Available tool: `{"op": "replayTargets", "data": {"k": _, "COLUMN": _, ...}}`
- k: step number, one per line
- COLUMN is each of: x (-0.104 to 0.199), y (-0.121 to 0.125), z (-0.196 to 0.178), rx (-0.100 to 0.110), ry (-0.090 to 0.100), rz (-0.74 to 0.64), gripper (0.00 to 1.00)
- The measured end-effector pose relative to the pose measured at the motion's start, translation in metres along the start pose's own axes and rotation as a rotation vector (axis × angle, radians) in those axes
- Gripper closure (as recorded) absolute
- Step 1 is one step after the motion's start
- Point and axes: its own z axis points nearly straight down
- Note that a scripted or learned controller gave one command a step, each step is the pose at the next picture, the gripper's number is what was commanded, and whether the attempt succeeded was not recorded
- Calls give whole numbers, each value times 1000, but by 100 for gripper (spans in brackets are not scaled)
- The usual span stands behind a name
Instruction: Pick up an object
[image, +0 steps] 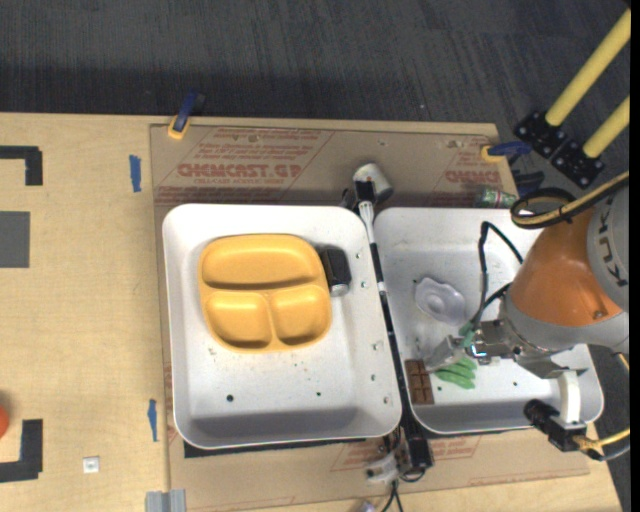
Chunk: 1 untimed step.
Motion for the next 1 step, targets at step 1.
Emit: {"op": "replayTargets", "data": {"k": 1, "x": 0, "y": 1, "z": -10, "rx": -3, "ry": -1, "rz": 1, "gripper": 100}}
